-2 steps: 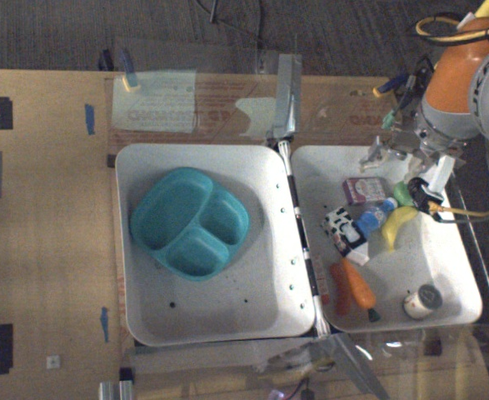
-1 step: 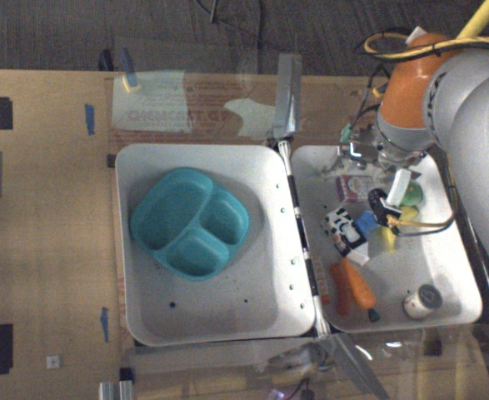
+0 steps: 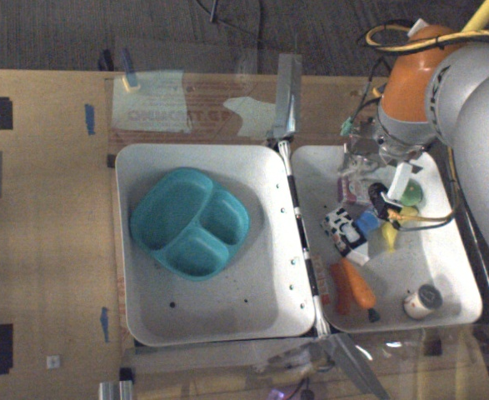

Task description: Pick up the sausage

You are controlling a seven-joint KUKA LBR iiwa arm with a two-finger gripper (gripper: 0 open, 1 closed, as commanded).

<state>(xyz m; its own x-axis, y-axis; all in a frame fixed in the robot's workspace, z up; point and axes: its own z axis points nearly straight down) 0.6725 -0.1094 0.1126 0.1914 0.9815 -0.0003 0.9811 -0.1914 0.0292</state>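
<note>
The sausage (image 3: 341, 290), which I take to be the slim reddish-brown piece, though the view is soft there, lies in the right bin (image 3: 452, 261) close to its left wall and near edge. An orange carrot (image 3: 358, 284) lies against its right side. Just beyond them sit a black-and-white block (image 3: 337, 222) and a blue block (image 3: 366, 223). A small grey-topped cylinder (image 3: 419, 300) stands apart to the right, with bare floor between. The gripper (image 3: 362, 169) hangs over the bin's far left part, well apart from the sausage; I cannot tell whether it is open or holds anything. The left bin (image 3: 144, 307) carries a teal divided plate (image 3: 190, 222).
</note>
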